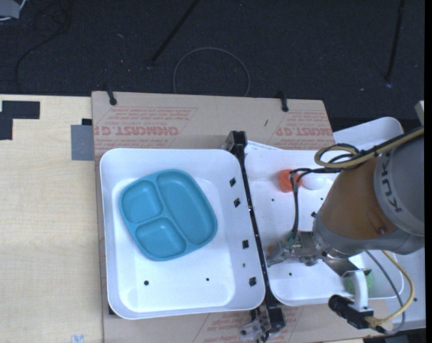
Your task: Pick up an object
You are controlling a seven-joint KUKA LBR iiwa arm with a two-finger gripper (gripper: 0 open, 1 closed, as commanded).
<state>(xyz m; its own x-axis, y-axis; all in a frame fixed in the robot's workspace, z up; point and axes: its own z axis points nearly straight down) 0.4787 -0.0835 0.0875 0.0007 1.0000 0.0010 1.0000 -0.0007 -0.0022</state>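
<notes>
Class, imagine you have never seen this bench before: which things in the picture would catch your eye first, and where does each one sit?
The blue divided plate stands out first, lying tilted in the left bin. Next comes the big grey and orange arm, reaching in from the right over the right bin. A small orange object sits near that bin's far edge, beside the arm's cables.
</notes>
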